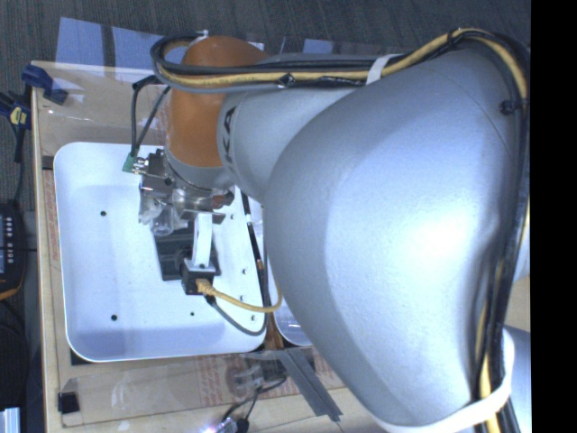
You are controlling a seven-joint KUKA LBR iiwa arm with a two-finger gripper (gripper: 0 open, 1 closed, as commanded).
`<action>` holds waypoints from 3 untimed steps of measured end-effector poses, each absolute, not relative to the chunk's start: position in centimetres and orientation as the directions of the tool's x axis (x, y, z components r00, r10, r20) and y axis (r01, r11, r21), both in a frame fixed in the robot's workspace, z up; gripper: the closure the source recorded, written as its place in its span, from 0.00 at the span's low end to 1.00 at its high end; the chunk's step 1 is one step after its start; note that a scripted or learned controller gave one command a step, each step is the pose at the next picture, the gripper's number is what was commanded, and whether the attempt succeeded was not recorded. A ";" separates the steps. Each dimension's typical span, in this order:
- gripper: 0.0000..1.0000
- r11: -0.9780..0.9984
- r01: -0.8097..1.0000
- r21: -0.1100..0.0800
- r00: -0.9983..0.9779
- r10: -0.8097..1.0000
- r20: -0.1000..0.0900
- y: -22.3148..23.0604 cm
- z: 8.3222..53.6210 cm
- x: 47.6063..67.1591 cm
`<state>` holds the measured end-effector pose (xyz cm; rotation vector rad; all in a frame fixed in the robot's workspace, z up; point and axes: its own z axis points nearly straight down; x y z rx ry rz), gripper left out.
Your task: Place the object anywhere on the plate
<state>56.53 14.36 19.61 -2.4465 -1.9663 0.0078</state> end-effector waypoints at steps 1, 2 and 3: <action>1.00 -0.673 0.740 -0.005 0.673 0.740 -0.005 15.1 17.7 63.1; 1.00 -0.365 0.931 -0.004 0.365 0.931 0.000 12.1 25.5 65.1; 1.00 -0.510 0.860 -0.008 0.510 0.860 -0.004 11.3 10.9 60.4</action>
